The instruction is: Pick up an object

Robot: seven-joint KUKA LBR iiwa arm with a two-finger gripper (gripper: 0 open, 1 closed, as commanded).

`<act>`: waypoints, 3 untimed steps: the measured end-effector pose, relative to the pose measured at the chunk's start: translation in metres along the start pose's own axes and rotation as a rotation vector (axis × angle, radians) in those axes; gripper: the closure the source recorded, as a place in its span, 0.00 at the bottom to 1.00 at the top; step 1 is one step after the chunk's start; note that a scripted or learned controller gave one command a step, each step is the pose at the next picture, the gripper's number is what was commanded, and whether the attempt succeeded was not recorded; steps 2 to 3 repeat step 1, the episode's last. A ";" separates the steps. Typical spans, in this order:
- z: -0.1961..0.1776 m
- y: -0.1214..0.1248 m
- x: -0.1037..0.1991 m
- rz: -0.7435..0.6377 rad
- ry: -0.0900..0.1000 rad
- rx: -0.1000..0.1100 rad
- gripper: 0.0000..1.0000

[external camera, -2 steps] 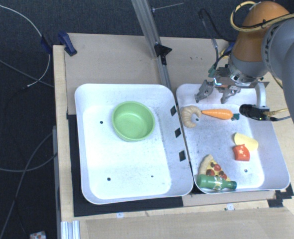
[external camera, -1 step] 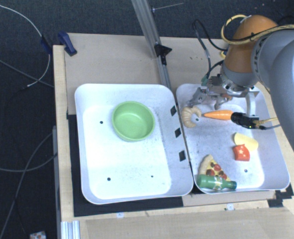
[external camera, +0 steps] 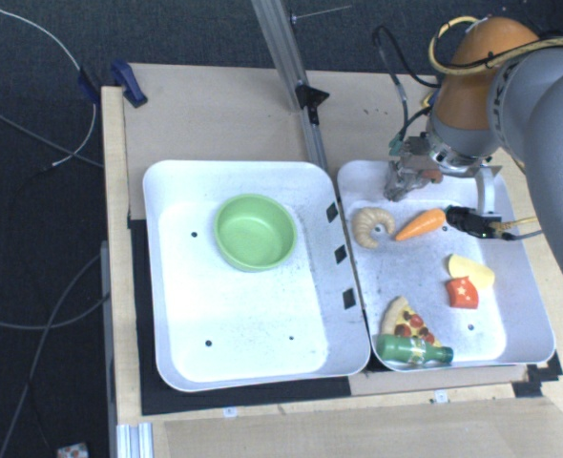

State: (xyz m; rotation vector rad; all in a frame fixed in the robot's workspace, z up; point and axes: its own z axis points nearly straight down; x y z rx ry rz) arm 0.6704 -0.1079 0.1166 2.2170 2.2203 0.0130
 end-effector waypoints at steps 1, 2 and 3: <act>-0.069 0.002 0.001 0.000 -0.003 -0.001 1.00; -0.069 0.002 0.001 0.000 -0.003 -0.001 1.00; -0.069 0.002 0.001 0.000 -0.003 -0.001 1.00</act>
